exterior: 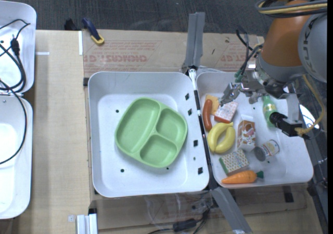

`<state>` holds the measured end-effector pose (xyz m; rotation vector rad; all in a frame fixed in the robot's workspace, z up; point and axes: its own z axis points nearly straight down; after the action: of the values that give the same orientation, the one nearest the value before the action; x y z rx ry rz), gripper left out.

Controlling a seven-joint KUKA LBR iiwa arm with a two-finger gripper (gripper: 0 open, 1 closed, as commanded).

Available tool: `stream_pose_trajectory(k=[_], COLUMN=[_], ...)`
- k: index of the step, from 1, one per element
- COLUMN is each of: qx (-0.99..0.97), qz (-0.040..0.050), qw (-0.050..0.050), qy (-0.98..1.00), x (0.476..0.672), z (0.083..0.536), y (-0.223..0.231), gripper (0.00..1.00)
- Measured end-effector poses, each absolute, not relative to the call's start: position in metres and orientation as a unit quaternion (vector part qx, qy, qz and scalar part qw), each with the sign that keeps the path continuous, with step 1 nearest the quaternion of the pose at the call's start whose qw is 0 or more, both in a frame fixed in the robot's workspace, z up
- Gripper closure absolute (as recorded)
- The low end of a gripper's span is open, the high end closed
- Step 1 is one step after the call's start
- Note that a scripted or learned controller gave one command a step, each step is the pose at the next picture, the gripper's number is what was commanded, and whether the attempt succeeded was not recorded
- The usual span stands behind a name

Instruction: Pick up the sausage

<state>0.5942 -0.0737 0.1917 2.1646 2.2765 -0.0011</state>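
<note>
The sausage is a reddish-orange link lying lengthwise against the left wall of the right bin, just above a yellow banana. My gripper hangs over the upper middle of that bin, to the right of the sausage and a little beyond it. It is above a pink and white cake slice. Its two grey fingers stand apart, open, with nothing between them. The sausage is untouched.
The right bin also holds a small carton, a green bottle, a tin can, a checked block and a carrot. A green divided plate lies in the left bin.
</note>
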Motion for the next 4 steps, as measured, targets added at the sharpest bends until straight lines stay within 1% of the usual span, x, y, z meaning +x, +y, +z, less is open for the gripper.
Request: stream_pose_trajectory(k=[1,2,3,4], qx=[0.69,0.69,0.697,0.698], qz=[-0.001,-0.0011,0.0045,0.0037], qw=[0.0,0.0,0.006,0.004], qy=[0.724,0.724,0.717,0.716], x=[0.594,0.594,0.579,0.578], z=[0.2,0.2,0.099,0.106], y=[-0.075,-0.075,-0.136,-0.136], gripper=[1.0,0.0,0.0,1.0])
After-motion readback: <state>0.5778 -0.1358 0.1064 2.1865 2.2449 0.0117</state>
